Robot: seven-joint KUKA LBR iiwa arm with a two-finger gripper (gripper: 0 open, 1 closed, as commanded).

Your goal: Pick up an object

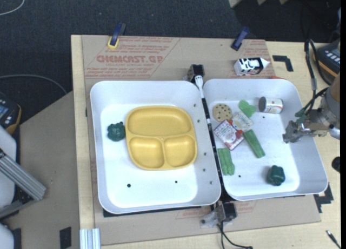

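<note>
Grey gripper (292,132) is being held low over the right bin's (309,175) right side, nothing seen gripped; its finger spread cannot be told. Green toy pepper (275,175) is being left near, toward the front.

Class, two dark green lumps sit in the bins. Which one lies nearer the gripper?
The dark green lump in the right bin, just below the gripper. The other lump sits beside the yellow tray.
</note>
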